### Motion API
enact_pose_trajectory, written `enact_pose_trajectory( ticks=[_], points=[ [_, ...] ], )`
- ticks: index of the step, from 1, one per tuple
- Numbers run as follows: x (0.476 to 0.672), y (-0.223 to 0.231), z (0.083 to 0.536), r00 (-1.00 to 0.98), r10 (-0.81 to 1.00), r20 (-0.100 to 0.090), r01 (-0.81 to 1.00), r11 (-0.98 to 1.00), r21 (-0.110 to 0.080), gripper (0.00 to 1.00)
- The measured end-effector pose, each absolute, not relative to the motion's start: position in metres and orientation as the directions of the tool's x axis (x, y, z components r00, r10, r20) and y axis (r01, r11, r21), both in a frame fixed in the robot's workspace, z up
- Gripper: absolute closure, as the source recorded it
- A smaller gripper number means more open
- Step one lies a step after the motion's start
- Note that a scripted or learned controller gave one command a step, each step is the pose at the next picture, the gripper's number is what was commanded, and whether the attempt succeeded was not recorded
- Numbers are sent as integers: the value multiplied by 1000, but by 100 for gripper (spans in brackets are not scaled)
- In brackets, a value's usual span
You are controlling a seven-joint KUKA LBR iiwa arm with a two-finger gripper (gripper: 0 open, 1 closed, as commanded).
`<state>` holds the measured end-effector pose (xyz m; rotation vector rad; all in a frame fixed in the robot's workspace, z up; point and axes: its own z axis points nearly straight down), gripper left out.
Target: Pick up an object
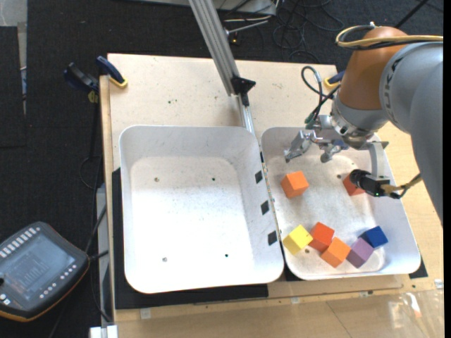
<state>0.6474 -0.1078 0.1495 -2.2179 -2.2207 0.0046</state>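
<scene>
My gripper (310, 152) hangs over the back of the right bin (402, 248), fingers spread open with nothing between them. An orange cube (295, 183) lies just in front of and below the fingertips, apart from them. A red cube (352, 184) sits to the right, partly hidden by a black part of the arm. Near the bin's front edge lie a yellow cube (297, 239), a red-orange cube (322, 234), an orange cube (336, 251), a purple cube (360, 251) and a blue cube (374, 236).
The left bin (141, 210) stands beside the right one. A slanted metal rail (215, 37) runs down to the gap between the bins. A blue-yellow clamp (95, 76) lies at the bench's back left. A pendant (35, 270) rests at the lower left.
</scene>
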Motion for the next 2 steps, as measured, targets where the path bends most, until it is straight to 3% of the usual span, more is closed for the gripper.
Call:
enact_pose_trajectory(
  ticks=[1,2],
  points=[
    [646,-107,96,0,1000,0,1000,0,-5,0],
    [648,-107,110,0,1000,-1,1000,0,2,100]
  ],
)
